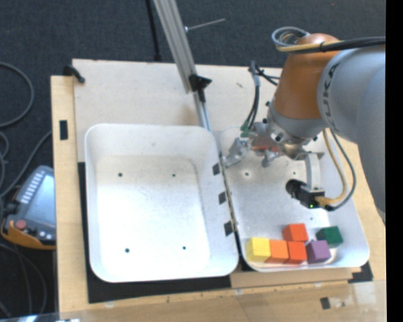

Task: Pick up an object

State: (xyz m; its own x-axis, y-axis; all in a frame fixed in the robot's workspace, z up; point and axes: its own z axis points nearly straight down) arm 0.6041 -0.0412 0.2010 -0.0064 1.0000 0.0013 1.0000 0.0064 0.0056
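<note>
Blocks nearest me: yellow block (pixel 258 247), orange blocks (pixel 287 249), purple block (pixel 318 251), green block (pixel 330 235) clustered at near edge of right bin (pixel 269 186). Pincer (pixel 255 145) hovers over bin's far end, well apart from blocks; can't tell its state. Left bin (pixel 148 200) sits beside.

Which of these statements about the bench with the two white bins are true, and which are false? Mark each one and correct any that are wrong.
1. The blocks lie in the right bin. True.
2. The yellow block sits at the left end of the row. True.
3. The green block is in the left bin. False: it lies in the right bin, near the purple block.
4. The claw holds an orange block. False: the orange blocks lie in the bin, apart from the claw.
5. The arm has an orange band. True.
</note>
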